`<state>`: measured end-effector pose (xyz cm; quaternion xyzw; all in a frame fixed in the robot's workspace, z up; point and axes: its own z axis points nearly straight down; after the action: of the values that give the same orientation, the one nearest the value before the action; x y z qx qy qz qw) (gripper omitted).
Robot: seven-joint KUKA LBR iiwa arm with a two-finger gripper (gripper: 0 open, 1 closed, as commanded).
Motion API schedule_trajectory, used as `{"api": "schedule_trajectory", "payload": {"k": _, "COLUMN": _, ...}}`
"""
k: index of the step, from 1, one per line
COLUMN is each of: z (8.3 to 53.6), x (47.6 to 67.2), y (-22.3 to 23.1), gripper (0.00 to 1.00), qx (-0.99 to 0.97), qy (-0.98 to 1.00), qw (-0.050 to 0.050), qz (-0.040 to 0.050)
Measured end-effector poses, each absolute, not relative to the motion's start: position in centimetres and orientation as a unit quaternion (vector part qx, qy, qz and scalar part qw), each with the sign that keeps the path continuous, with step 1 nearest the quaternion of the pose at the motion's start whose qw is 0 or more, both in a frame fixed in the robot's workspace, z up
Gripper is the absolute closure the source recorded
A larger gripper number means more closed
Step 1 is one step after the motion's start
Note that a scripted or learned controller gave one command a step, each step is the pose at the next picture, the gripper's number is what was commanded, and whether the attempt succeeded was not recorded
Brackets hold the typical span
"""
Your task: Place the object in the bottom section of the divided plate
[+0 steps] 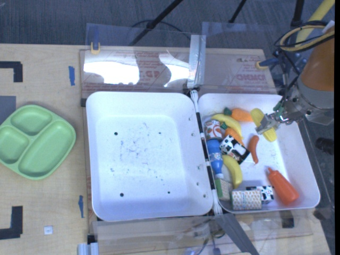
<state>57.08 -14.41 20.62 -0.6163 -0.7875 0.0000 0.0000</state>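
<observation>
End effector (271, 122) sits low over the right shallow white plastic bin (305, 166), at a small yellow toy piece (269, 134); finger state cannot be told. Other toy foods crowd that bin's left side. Green divided plastic plate (35, 141) lies far left of it on the wooden bench (42, 68).

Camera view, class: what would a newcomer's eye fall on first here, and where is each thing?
First, the heap of bright toy food crowding the right bin, with an orange carrot at its near right side. Next, the green divided plate lying alone on the wooden bench at far left. Then the gripper reaching in from the right, above the right bin's far side.
</observation>
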Motion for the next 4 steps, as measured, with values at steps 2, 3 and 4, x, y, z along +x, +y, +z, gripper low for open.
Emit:
{"api": "schedule_trajectory", "payload": {"k": 2, "z": 22.0, "x": 58.9, "y": -0.2, "gripper": 1.00, "qx": -0.512, "qy": -0.859, "qw": 0.002, "qz": 0.0010}}
{"api": "schedule_trajectory", "payload": {"k": 3, "z": 18.4, "x": 59.5, "y": 7.8, "gripper": 1.00, "qx": -0.579, "qy": -0.815, "qw": 0.002, "qz": 0.0017}}
{"api": "schedule_trajectory", "payload": {"k": 4, "z": 13.8, "x": 57.9, "y": 13.5, "gripper": 1.00, "qx": -0.521, "qy": -0.854, "qw": 0.002, "qz": 0.0017}}
